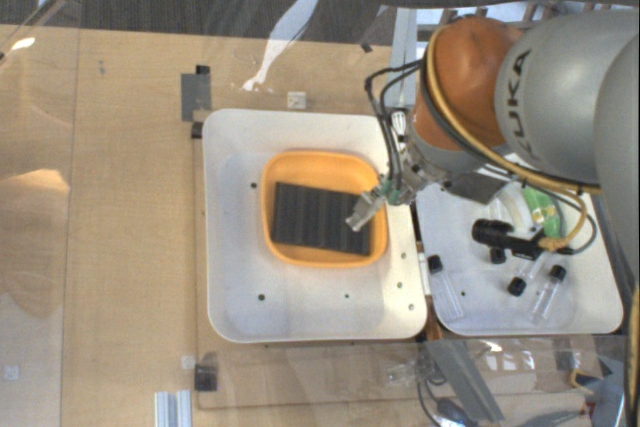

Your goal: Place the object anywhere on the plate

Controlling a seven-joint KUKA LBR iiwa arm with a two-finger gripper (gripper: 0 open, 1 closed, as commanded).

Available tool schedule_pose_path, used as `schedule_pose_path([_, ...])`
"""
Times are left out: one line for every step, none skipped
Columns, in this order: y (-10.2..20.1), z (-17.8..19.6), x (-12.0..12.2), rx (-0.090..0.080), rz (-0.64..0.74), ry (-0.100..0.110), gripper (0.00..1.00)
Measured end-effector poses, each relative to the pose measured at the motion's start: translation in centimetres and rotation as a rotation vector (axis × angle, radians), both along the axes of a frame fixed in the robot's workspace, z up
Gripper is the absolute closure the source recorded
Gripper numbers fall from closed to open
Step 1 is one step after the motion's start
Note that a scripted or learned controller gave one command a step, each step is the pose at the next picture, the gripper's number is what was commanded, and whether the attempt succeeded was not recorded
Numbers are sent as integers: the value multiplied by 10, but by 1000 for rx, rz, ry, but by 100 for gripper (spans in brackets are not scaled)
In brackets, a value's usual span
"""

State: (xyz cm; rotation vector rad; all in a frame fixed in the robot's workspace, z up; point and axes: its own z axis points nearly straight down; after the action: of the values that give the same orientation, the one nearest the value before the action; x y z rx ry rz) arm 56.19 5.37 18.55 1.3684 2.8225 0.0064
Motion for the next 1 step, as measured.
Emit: schedule_pose_path([-47,25,36,-2,89,-2,0])
